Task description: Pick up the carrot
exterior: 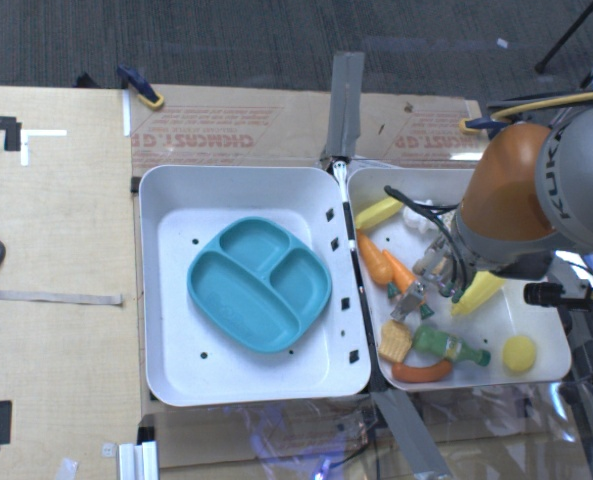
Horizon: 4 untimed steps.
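Observation:
The carrot (374, 258) is an orange tapered piece lying near the left wall of the right bin (551, 368), pointing toward the front. A second, smaller orange piece (399, 271) lies right beside it. My gripper (416, 293) reaches down from the right, its tip just right of the smaller orange piece and low over the bin floor. The grey and orange wrist (506, 198) hides part of the bin behind it. Whether anything sits in the gripper is unclear.
The right bin also holds a yellow piece (379, 213), another yellow piece (479, 290), a green bottle (446, 345), a waffle square (395, 342), a red-orange sausage shape (421, 371) and a lemon (519, 353). In the left bin (166, 268) sits a blue divided plate (260, 283).

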Each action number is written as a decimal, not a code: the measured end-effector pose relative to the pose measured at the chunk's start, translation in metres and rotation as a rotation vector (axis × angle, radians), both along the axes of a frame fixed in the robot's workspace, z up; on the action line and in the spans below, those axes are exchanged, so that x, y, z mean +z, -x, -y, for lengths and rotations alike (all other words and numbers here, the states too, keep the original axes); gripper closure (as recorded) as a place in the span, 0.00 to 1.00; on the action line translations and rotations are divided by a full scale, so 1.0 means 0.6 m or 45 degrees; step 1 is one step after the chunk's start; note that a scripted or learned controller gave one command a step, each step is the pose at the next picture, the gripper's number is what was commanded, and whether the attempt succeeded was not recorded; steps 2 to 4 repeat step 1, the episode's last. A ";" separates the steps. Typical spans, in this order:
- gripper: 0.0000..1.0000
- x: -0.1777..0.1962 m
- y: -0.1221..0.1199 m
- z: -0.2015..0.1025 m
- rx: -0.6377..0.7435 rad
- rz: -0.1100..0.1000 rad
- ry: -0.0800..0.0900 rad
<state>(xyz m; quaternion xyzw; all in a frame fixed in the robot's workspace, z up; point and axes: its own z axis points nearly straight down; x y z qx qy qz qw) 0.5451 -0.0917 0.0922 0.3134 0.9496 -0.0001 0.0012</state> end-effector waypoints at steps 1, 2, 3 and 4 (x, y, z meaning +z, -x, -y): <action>1.00 0.016 -0.003 0.001 0.002 0.005 0.003; 1.00 0.016 -0.003 0.001 0.002 0.005 0.003; 1.00 0.016 -0.003 0.001 0.002 0.005 0.003; 1.00 0.016 -0.003 0.001 0.002 0.005 0.003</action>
